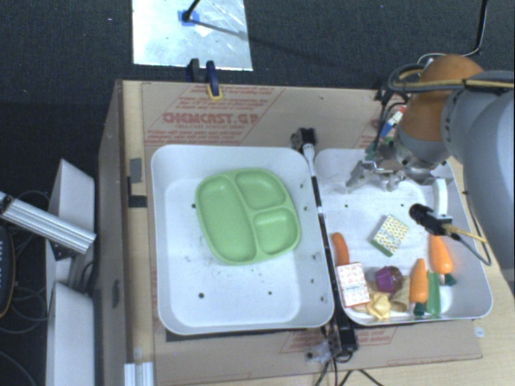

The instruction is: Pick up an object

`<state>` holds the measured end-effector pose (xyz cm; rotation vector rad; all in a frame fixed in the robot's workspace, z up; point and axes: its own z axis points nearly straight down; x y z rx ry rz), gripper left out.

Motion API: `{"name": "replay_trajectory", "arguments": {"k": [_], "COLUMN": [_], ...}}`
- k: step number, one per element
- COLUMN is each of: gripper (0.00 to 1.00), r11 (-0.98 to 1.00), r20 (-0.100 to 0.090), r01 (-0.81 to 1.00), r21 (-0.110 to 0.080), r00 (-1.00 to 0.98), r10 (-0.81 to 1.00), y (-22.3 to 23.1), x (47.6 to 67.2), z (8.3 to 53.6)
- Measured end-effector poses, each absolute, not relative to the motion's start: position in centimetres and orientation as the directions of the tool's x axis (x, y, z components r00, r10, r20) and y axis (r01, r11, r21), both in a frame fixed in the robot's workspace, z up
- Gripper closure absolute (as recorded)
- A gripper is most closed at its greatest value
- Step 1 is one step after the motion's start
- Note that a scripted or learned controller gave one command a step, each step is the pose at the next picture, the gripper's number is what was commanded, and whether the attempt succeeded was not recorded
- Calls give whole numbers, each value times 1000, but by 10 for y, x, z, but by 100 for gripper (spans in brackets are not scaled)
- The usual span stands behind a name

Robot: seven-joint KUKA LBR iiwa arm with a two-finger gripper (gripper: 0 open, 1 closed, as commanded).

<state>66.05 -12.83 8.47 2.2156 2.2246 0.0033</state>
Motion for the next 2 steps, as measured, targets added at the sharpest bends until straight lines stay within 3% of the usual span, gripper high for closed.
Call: {"name": "replay_trajectory", "arguments": {"k": [1,2], "gripper": [0,0], "r11": [2,3], "r20": [0,-1], "r01": [1000,1000], "r21": [1,3], "r00": [-2,-3], "r10": [1000,1000], "y": [-97,-141], "x": [603,669], "z": [84,85]}}
